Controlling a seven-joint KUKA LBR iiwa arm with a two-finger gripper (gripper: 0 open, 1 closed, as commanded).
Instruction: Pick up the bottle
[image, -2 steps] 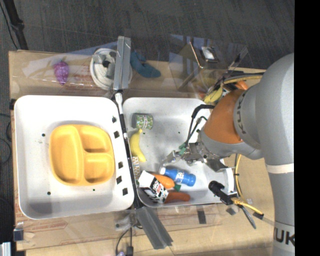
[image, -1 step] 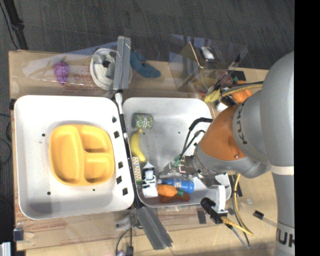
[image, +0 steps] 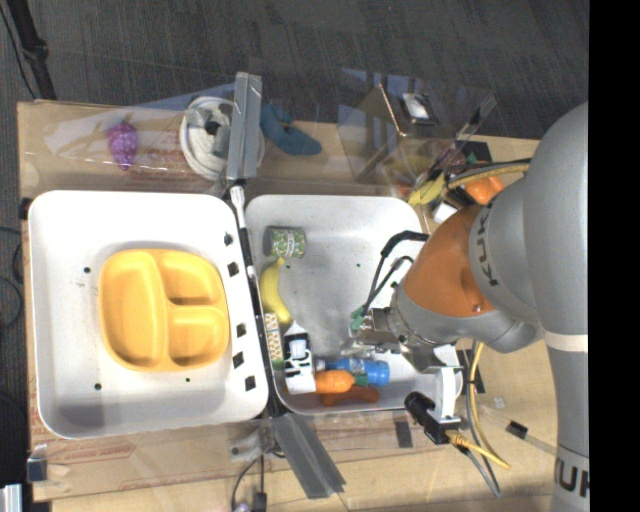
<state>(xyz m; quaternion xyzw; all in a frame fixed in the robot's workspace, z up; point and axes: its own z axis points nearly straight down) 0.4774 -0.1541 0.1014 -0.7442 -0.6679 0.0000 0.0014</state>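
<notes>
Low over the near end of the right-hand white plastic bin (image: 330, 225), the gripper (image: 362, 338) hangs from the grey arm with its orange band (image: 450, 275), which comes in from the right. Its working end is a dark cluster of metal and cable just above a small heap of things, and I cannot tell how it is set or whether it has hold of anything.

Directly beneath it lies the clear plastic bottle with a blue cap (image: 370, 372), on its side near the bin's front wall. An orange carrot-shaped toy (image: 335, 381) touches the bottle's left end, and a brown strip (image: 350, 397) lies along the wall just below both. To the left sit a black-and-white carton (image: 296, 360) whose print is too small to read, and a narrow box with a patterned label (image: 272, 335), also illegible. A yellow banana (image: 274, 292) lies along the bin's left wall, and a small green-labelled can (image: 286, 242) lies on its side beyond it; its wording cannot be made out.

On the arm's orange band, dark letters run sideways; they look like "KU" (image: 484, 262), the rest hidden.

A yellow divided plastic tray (image: 165, 305) rests in the left white bin (image: 60, 400). On the desk (image: 70, 135) behind lie a purple grape cluster toy (image: 123, 143), a white coiled cable (image: 207, 135) and a blue-green object (image: 285, 132).
</notes>
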